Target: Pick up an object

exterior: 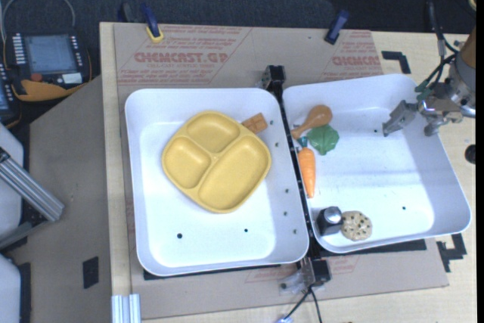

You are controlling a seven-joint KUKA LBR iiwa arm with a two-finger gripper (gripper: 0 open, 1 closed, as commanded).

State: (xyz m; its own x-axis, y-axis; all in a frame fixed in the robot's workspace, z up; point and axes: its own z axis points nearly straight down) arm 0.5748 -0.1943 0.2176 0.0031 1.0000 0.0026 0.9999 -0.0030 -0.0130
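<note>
At the right edge of the frame, the gripper (pixel 414 119) hangs spread wide, holding nothing, above the right bin (pixel 442 219). Bare floor lies beneath; the carrot (pixel 307 171) and cookie (pixel 355 225) sit along the bin's left side.

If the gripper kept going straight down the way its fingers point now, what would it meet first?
Most likely the bare white floor of the right bin. The gripper hangs over the bin's upper right part, apart from the broccoli and carrot to its left. Depth is hard to judge from this slanted view.
</note>
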